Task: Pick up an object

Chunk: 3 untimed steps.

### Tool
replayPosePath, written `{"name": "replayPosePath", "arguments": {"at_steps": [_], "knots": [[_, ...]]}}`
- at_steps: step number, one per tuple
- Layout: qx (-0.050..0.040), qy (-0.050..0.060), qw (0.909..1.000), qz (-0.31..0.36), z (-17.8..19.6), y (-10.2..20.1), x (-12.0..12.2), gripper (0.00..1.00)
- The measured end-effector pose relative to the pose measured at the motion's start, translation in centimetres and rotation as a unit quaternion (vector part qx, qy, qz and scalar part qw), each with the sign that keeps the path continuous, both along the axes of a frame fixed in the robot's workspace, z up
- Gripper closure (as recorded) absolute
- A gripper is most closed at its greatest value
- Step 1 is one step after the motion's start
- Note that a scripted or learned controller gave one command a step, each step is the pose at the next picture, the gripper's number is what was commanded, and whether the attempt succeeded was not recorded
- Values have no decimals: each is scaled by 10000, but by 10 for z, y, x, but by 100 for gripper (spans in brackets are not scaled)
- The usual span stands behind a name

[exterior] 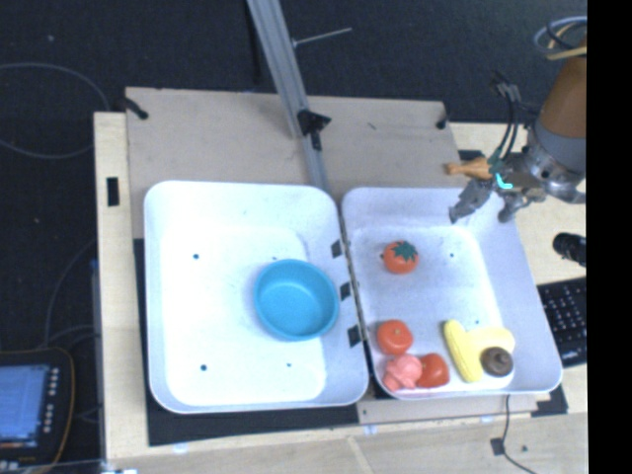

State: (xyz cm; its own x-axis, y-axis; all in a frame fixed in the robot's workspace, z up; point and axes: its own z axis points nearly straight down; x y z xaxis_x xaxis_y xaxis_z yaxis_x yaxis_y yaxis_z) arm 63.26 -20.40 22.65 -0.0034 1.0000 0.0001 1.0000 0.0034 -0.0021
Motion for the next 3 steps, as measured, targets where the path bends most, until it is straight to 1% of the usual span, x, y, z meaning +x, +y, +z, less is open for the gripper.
{"name": "replayPosePath", "arguments": {"at_steps": [1, 2, 3], "knots": [[-5, -25, 10000, 2, 3, 0, 1, 0], [-10, 2, 10000, 10, -40, 0, 4, 0], [-12, -5, 10000, 26, -98, 8, 7, 0]]}}
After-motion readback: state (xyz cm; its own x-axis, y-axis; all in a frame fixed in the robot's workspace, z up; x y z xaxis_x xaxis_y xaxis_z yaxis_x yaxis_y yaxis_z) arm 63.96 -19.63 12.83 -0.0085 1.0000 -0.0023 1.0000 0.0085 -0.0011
